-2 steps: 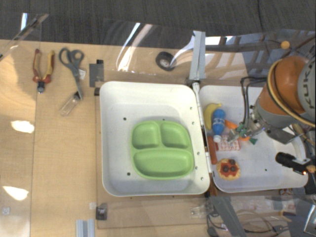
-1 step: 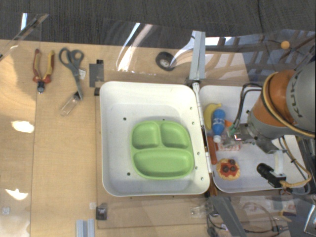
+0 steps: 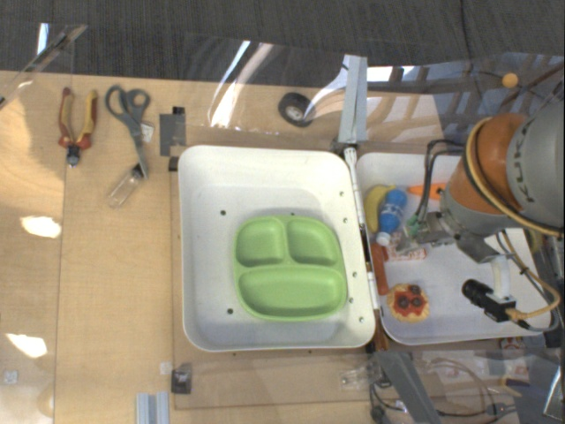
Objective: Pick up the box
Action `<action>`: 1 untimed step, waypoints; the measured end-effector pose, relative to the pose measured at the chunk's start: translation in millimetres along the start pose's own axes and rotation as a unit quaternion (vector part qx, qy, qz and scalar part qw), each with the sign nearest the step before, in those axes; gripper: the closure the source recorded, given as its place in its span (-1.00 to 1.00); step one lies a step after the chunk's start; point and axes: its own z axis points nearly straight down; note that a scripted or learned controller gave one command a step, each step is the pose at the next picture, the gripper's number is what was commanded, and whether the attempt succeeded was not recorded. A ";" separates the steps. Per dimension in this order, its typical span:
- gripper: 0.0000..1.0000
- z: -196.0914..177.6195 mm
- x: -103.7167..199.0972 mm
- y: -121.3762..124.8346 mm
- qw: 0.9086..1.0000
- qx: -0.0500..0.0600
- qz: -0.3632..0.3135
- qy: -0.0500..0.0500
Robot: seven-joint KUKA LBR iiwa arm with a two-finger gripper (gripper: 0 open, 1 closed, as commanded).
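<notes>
Currently on the bench, placed against the right bin [image 3: 441,314]:
Arm: grey, orange band, reaching into the right bin from its right side.
Gripper [image 3: 413,235]: low over the right bin's left half; grip state cannot be told.
Box [image 3: 409,254]: small pale item with red print, apparently the box, inside the right bin, just below the gripper; contact unclear.
Blue bottle [image 3: 391,210]: right bin, upper left, beside a yellow item [image 3: 377,198].
Round toy pizza [image 3: 409,300]: right bin, lower left.
Left bin [image 3: 203,237]: touching the right bin's left wall; holds 1 green divided plate [image 3: 290,268].
Scissors [image 3: 132,117], pliers [image 3: 75,124]: well left of the right bin.
</notes>
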 end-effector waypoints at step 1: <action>-1.00 -8.7 7.3 17.2 1.000 0.007 0.012 0.002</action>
